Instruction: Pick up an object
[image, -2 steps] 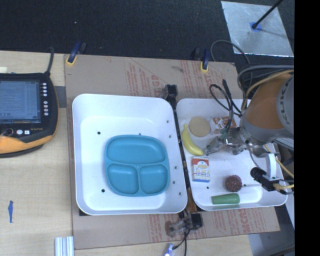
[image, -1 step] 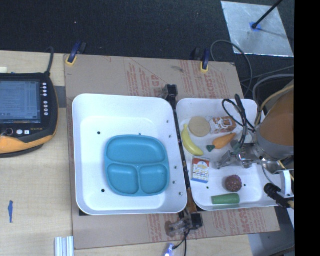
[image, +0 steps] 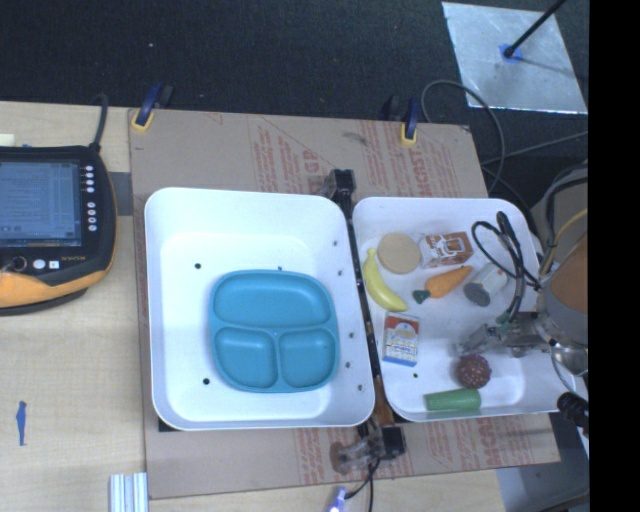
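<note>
At the far left of the desk (image: 60, 400), a teach pendant (image: 50, 225) with a glossy screen and an orange underside is seen on the pale wood-grain surface. A sheet of brown cardboard (image: 250, 150) is laid beneath two shallow white bins. In the left bin (image: 170, 300), a smooth blue plastic plate (image: 272, 330) with three rounded compartments is seated flat. In the right bin (image: 400, 400), a curved yellow banana (image: 380, 285) is found beside a round tan disc (image: 399, 253), with a small printed packet (image: 445, 246) further right. An orange carrot (image: 448, 282) is laid at a slant below them. A flat printed carton (image: 401, 338), a dark red bumpy ball (image: 474, 371) and a green cylinder (image: 452, 401) are spread along the near side. The metallic gripper (image: 500, 335) is positioned low just above the ball; whether the fingers are spread or closed cannot be told.
</note>
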